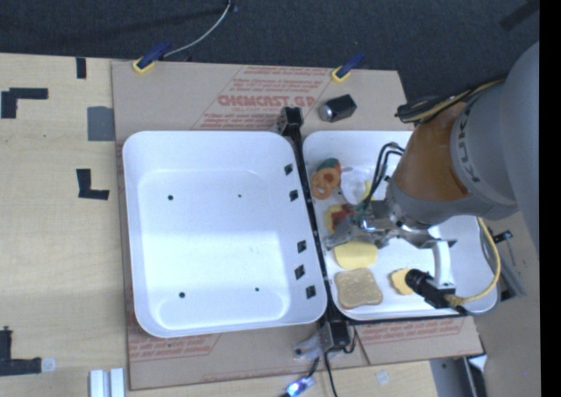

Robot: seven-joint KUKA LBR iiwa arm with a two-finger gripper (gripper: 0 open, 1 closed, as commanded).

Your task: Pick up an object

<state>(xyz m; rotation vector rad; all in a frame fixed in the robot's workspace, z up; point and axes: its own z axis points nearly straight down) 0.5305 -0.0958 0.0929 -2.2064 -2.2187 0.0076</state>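
Note:
The right bin (456, 303) holds several small food-like toys: a tan bread slice (358, 287), a pale yellow wedge (354, 255), an orange ring-shaped piece (326, 180), a small yellow piece (401, 281) and some red and green bits (342, 213). My gripper (348, 230) is low in this bin, above the yellow wedge and beside the red and green bits. The grey arm with its orange band (429, 163) reaches in from the right and covers much of the bin.
The left bin (140, 237) lies beside the right one, with a black divider (302, 211) between them. Both stand on a cardboard sheet (254, 97). A small dark object (337, 108) lies behind the right bin. Cables (478, 294) trail near the bin's right edge.

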